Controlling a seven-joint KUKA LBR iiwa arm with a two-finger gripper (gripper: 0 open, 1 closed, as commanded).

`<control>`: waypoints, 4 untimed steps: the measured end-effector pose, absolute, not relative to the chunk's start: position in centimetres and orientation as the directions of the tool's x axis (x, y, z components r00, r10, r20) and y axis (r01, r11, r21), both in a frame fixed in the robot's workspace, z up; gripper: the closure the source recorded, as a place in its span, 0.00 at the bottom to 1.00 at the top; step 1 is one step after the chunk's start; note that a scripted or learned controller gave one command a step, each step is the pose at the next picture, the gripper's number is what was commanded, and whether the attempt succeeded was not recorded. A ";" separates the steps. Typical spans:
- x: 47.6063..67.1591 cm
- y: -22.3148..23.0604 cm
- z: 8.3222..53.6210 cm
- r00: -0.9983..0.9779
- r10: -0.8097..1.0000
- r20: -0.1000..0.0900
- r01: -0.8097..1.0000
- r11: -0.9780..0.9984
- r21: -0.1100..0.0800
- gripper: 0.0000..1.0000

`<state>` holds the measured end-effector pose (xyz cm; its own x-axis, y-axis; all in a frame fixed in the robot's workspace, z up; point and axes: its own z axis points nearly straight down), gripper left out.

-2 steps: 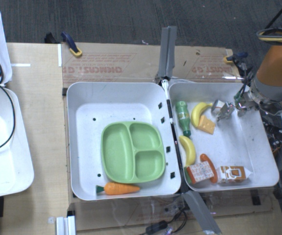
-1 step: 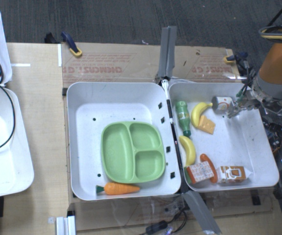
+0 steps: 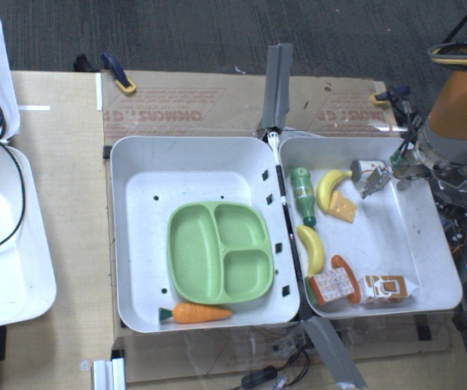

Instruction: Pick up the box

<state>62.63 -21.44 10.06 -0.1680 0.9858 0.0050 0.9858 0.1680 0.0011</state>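
- The gripper (image 3: 373,182) is hanging over the upper right part of the right bin (image 3: 416,242), reaching in from the right edge of the frame; whether its fingers are released or clenched, I cannot tell from here.
- The box (image 3: 387,288), white with orange print, is lying flat in the lower right corner of that bin, well apart from the gripper.
- Crowding it on the left: a red-and-white packet (image 3: 333,283) is touching the box, with a red piece tucked at the packet's right edge.
- Further up the same bin, a green bottle (image 3: 302,194) is lying along the left wall, a banana (image 3: 313,247) just below it, a second banana (image 3: 330,188) and a yellow wedge (image 3: 343,209) near the gripper.
- The left bin (image 3: 136,218) is holding a green divided plate (image 3: 221,252), and a carrot (image 3: 198,314) is lying at its lower edge.
- Both bins are sitting on the desk (image 3: 62,112), a blue clamp (image 3: 118,72) up top.
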 end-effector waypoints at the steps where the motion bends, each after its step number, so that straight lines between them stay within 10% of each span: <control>1: 54.8 -20.8 9.2 -0.145 0.989 0.000 0.989 0.145 -0.001 0.00; 2: 55.9 -15.0 9.1 -0.077 0.997 0.000 0.997 0.077 -0.002 0.00; 3: 48.9 -11.9 9.1 0.095 0.996 0.000 0.996 -0.095 -0.003 0.00; 4: 47.7 -10.5 9.0 0.261 0.965 0.000 0.965 -0.261 -0.004 0.00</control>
